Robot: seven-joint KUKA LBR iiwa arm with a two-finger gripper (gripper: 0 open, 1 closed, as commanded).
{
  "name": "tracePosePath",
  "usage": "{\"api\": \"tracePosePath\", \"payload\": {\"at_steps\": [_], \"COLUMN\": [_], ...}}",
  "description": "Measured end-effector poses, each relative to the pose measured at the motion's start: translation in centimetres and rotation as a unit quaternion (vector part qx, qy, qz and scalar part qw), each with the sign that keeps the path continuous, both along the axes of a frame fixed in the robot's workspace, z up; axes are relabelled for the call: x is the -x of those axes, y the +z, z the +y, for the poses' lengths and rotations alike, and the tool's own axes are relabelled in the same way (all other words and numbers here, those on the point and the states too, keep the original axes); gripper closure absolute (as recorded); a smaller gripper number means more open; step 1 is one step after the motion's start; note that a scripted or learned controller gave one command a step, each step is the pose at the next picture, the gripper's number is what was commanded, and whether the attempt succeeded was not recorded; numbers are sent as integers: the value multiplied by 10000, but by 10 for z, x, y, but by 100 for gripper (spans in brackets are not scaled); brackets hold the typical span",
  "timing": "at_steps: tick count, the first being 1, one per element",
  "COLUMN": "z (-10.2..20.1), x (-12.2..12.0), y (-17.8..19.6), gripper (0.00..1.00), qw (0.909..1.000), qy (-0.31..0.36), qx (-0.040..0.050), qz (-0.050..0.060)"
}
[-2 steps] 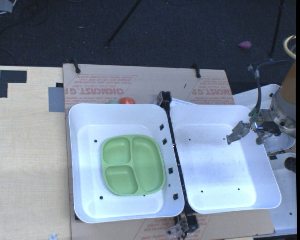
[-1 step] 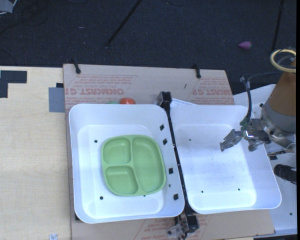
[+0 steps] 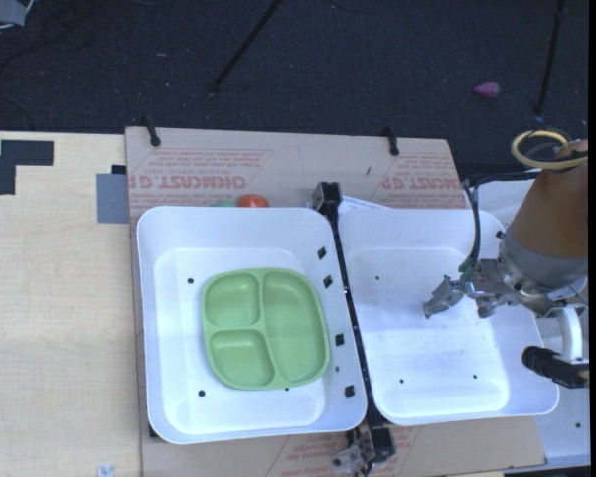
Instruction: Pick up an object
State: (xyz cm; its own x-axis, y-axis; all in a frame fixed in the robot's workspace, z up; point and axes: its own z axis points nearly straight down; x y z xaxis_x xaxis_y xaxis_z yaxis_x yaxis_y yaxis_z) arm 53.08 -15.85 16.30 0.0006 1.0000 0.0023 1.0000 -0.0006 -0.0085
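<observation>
Green divided plate [image 3: 266, 328] lies flat in the left bin [image 3: 169, 246], well apart from the hand [image 3: 455, 297], which hangs empty over the right bin [image 3: 427, 405], fingers seemingly spread, pointing leftward toward it.

Glossy green plastic plate [image 3: 265, 328], smooth white plastic bins [image 3: 169, 296], printed cardboard [image 3: 278, 172]

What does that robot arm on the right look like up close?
The arm is grey metal with a broad orange band above the wrist. It ends in a small grey gripper of angular metal parts. A thin black cable loops alongside it.
</observation>
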Motion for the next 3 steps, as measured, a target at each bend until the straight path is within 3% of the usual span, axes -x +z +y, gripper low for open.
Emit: {"api": "tracePosePath", "payload": {"at_steps": [1,2,3], "z": [-2,-3,-3], "x": [5,4,0], "y": [-45,-32,31], "gripper": [0,100,100], "qw": [10000,10000,10000], "qy": [0,-22,9], "qx": [-1,2,15], "qz": [-4,-20,-59]}}
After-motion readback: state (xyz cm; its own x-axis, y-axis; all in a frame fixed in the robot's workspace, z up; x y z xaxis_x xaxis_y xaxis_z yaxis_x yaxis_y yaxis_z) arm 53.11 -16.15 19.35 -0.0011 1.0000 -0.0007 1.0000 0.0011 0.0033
